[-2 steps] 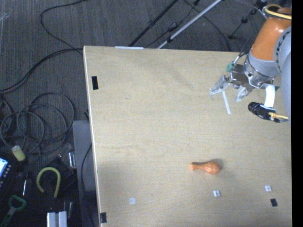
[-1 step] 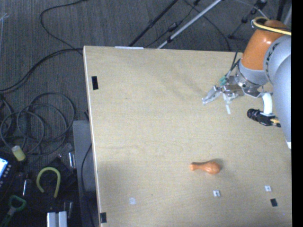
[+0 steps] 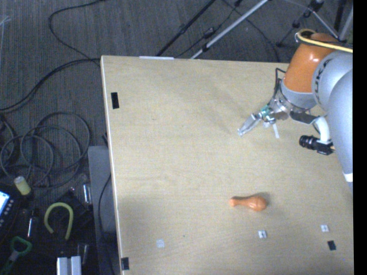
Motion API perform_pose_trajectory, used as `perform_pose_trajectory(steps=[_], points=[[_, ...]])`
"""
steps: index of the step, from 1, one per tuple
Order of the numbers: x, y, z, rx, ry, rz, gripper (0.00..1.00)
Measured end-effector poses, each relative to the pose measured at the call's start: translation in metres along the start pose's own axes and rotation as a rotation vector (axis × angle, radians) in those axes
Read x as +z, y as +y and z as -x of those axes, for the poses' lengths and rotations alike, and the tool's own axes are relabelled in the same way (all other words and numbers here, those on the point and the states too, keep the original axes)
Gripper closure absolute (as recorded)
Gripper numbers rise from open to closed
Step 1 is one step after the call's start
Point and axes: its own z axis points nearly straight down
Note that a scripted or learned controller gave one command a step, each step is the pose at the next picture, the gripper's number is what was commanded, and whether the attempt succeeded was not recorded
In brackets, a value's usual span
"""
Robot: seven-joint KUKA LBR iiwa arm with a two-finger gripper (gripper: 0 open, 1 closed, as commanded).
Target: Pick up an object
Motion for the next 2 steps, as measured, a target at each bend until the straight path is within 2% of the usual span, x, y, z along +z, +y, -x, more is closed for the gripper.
perform_pose_trajectory(steps=[1,2], points=[[0.0001,0.0235,-0.0689,-0.119,0.002,0.001,0.0],[-0.009,0.0243,-0.0699,-0.119,0.003,0.003,1.0]])
